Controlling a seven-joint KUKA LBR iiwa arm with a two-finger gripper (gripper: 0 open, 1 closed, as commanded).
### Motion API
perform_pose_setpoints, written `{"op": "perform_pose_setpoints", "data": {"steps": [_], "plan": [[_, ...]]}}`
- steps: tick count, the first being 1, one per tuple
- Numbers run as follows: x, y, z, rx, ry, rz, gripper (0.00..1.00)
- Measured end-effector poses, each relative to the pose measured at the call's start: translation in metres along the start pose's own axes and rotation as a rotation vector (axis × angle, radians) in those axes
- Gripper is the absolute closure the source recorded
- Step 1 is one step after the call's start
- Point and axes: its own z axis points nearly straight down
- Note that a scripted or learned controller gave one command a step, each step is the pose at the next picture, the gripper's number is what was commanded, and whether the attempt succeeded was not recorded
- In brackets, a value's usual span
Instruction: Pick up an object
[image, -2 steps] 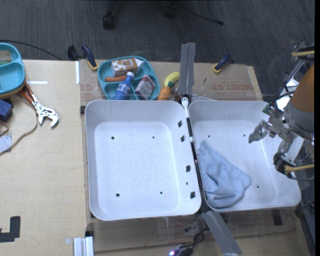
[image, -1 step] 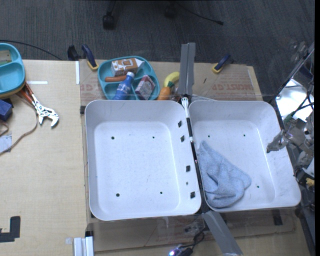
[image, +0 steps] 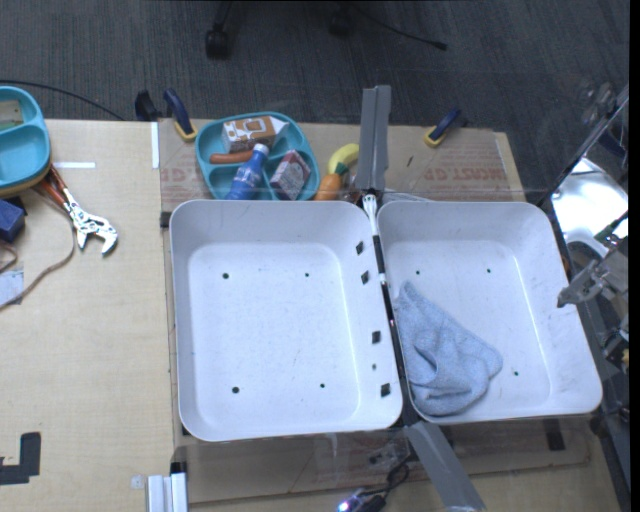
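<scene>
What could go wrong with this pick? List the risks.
The grey cloth is limp and crumpled, so the fingers might pinch only a fold and let it slip. It lies against the right bin's left wall beside the divider, so a descent there might hit the rim.

A soft grey cloth (image: 446, 358) lies crumpled in smooth white plastic bins (image: 200, 400) on a matt wooden bench (image: 80, 380)

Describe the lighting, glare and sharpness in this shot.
Camera view: even, soft light; the two white plastic bins look bright without blown highlights; strong glare on the shiny metal at right; the crumpled grey cloth casts faint shadow; focus slightly soft throughout.
</scene>
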Motion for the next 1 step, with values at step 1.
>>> {"op": "perform_pose_setpoints", "data": {"steps": [1], "plan": [[0.0675,-0.0566,0.1281,0.004,-0.001,0.16,0.0]]}}
